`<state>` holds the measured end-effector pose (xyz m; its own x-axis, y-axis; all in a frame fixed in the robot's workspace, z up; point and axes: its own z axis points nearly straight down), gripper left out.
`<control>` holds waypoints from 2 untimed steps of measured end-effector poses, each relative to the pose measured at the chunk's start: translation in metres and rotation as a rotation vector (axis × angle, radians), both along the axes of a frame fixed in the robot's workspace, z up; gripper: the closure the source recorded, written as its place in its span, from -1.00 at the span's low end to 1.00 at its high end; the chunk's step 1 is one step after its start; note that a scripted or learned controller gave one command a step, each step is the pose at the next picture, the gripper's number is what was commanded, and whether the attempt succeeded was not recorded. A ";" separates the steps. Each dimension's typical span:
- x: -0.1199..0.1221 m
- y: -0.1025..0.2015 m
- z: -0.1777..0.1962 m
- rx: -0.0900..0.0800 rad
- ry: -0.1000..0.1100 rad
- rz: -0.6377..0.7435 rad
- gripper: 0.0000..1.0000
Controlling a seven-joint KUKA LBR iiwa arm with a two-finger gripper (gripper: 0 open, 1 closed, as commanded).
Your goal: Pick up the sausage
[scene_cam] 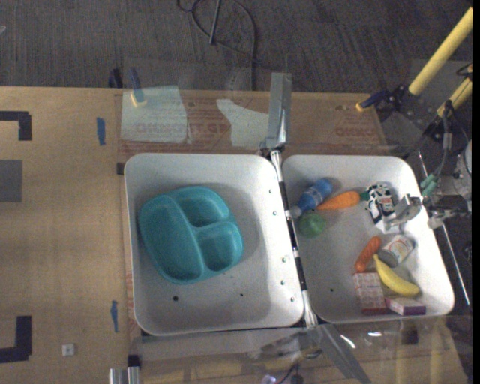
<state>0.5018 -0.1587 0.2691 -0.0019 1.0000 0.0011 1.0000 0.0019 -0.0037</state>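
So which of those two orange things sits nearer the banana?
The lower, redder one, lying just left of the banana. The other orange piece lies higher up, beside the blue bottle.

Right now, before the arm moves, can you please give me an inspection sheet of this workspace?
Surface: wooden bench, left bin, right bin.
Job's things: sausage, likely this reddish-orange piece, lies in the right bin beside a can.
Clutter: teal plate in the left bin; carrot, blue bottle, green ball, banana, pink box in the right bin.
Grippers: gripper over the right bin, above the sausage in the view, apart from it.
Cables: dark cables on the floor.
Surroundings: yellow poles; blue tape.
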 end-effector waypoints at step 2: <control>0.049 0.041 -0.182 -0.004 -0.007 -0.399 -1.00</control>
<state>0.5507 -0.1177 0.0871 0.3865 0.9223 -0.0013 0.9223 -0.3865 0.0043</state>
